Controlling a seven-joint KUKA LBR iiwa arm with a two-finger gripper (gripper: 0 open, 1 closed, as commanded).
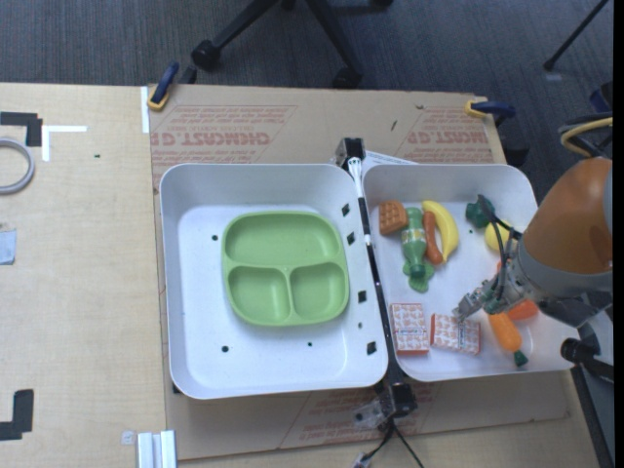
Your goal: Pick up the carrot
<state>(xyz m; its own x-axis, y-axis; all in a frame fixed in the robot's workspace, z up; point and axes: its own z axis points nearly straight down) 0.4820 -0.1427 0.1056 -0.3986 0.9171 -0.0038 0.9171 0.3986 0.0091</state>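
Note:
The carrot (506, 332) is a short orange piece with a green stub at its near end. It lies near the front right of the right bin (444, 366). My gripper (482, 300) hangs low over the bin just to the carrot's upper left, close above it. I see nothing lifted off the bin floor. The grey wrist and orange band of the arm (575, 227) cover the bin's right side.
The right bin also holds a banana (444, 224), a green bottle (416, 252), a waffle-like block (392, 216), a dark green item (481, 210) and two red-and-white packets (408, 327) (454, 333). A green divided plate (286, 266) sits in the left bin (190, 359).

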